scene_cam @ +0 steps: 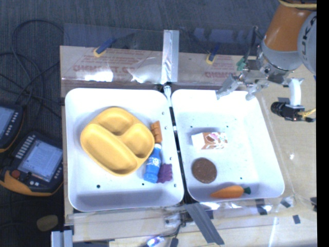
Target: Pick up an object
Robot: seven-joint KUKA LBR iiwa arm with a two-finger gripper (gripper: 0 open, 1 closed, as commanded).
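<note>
Now tool point(237, 90) spread wide, nothing btwn fingers, over right bin's point(267, 133) far rim; carrot point(227, 192) well apart.

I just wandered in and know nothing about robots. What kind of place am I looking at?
Probably a robotics lab test bench. A grey and orange arm reaches over two white bins holding toy items such as a carrot, and a handheld control pendant with loose cables lies on the floor.
</note>
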